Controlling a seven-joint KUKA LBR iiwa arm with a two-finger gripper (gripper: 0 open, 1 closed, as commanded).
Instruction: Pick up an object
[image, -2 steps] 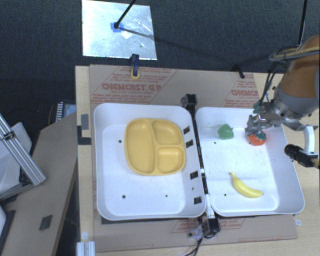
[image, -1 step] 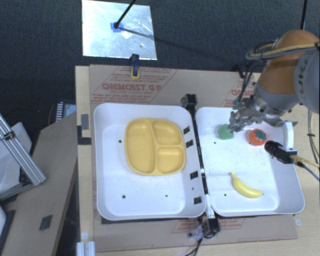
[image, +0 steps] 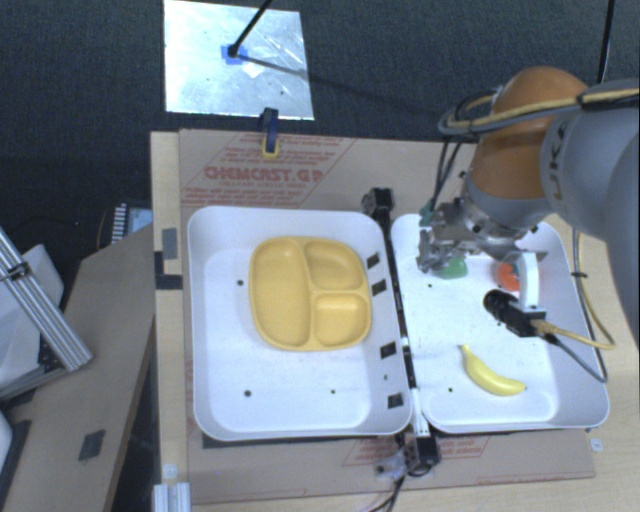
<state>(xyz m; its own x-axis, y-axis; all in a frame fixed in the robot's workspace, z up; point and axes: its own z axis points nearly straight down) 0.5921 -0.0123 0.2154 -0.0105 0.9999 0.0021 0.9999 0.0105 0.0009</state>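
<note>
End effector (image: 437, 254) low in right bin's (image: 575, 405) far left corner, green object (image: 454, 267) just beside, grip state unreadable, banana (image: 492, 376) near front edge.

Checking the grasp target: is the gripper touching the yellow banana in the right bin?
Apart. The camera view shows bare white bin floor between the gripper and the yellow banana.

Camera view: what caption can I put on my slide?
Gripper low over a green object in the right bin, banana nearby; yellow divided plate in the left bin.
</note>
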